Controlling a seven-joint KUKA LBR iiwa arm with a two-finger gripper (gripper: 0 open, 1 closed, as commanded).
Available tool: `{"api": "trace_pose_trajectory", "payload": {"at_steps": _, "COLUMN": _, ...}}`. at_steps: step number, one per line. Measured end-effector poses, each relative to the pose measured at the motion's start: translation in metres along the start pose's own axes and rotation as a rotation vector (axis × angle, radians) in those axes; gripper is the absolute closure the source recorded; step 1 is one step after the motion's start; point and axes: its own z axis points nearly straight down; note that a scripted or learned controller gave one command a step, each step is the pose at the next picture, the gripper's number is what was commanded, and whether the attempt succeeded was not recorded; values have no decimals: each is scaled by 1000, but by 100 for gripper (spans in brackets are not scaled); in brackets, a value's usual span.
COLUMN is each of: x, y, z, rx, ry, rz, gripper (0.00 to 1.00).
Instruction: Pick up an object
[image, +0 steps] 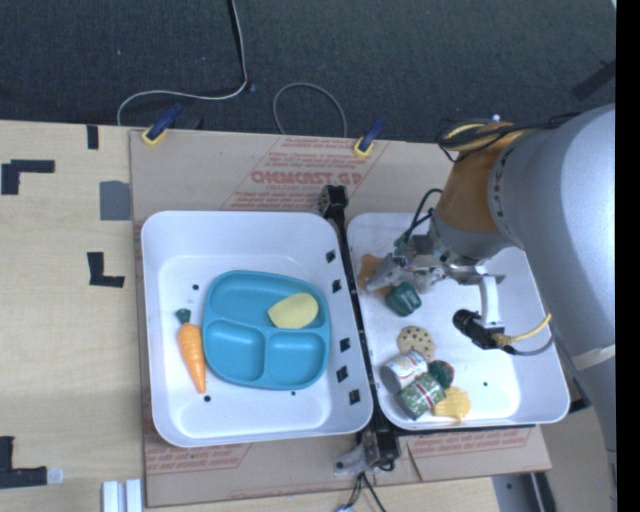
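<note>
The arm (530, 190) reaches in over the right-hand bin (535, 395) with its wrist bent low, so that the jaws (400, 283) sit down near the bin floor in the upper left part of that bin. Whether the jaws are spread or closed cannot be told from this slant, since the wrist housing and its fittings cover most of them.

Just under and touching the jaws lies a dark green object (404, 297), and just to the side of them nearer the divider lies a small orange-brown piece (371, 268). The green one looks the likeliest thing being gone after, judging by how squarely the tool is set over it (though nothing shows it actually clasped).

Further from the jaws, toward the near edge of the same bin, sits a loose cluster: a chocolate-chip cookie (414, 341), a small white can (404, 368), a green can (421, 396) and a yellow piece (452, 405). They are crowded together, which would make a clean grasp there awkward; the green object stands more apart.

Well away across the divider, the left-hand bin (165, 250) holds a blue compartment plate (262, 345) with a yellow item (293, 311) in its upper right section, and a carrot (191, 353) lying alongside the plate.

The table (60, 330) beyond the bins carries black tape marks.
</note>
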Motion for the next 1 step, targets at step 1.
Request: {"api": "trace_pose_trajectory", "payload": {"at_steps": 1, "x": 3, "y": -18, "z": 0, "rx": -1, "ry": 0, "rz": 1, "gripper": 0}}
